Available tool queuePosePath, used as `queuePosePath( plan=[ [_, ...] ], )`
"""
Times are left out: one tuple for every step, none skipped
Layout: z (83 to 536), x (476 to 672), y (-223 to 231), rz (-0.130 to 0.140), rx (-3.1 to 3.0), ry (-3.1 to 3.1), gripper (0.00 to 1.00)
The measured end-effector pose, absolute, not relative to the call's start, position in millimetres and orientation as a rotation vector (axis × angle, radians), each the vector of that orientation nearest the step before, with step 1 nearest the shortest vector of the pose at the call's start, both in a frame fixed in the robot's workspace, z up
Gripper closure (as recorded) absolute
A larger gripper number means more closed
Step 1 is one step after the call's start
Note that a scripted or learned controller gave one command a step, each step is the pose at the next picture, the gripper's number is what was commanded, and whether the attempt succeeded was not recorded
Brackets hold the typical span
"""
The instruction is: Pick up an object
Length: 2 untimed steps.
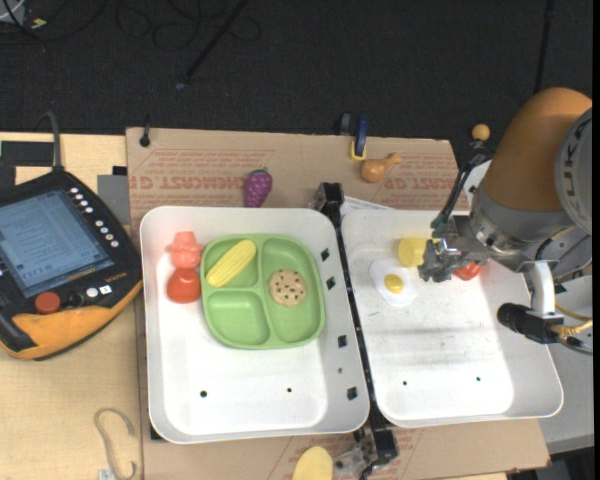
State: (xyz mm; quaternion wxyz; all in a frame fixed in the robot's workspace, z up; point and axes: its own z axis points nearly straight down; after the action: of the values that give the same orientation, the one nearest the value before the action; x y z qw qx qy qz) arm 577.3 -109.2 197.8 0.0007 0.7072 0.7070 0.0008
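My gripper (440, 266) hangs low over the back of the right bin (460, 368), under the grey arm with its orange band (540, 138). Just left of the gripper lie a toy fried egg (392, 283) and a small yellow object (410, 251). A red object (468, 271) peeks out on the gripper's right side, partly hidden by it. In the left bin (240, 398) a green divided plate (245, 323) holds a corn cob (228, 261) and a cookie (287, 287). A pink and red toy (184, 266) stands beside the plate.
On the cardboard behind the bins lie purple grapes (258, 186) and an orange-brown toy (378, 167). A yellow lemon-like toy (313, 462) sits below the bins' front edge. A teach pendant (50, 258) rests on the bench at left.
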Motion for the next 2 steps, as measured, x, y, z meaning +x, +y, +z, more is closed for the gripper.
queuePosePath(
  plan=[
    [229.4,577.7,-110.6,0.002,2.221,2.221,1.00],
    [219.0,554.9,-58.6,-0.003,2.223,2.228,1.00]
  ],
)
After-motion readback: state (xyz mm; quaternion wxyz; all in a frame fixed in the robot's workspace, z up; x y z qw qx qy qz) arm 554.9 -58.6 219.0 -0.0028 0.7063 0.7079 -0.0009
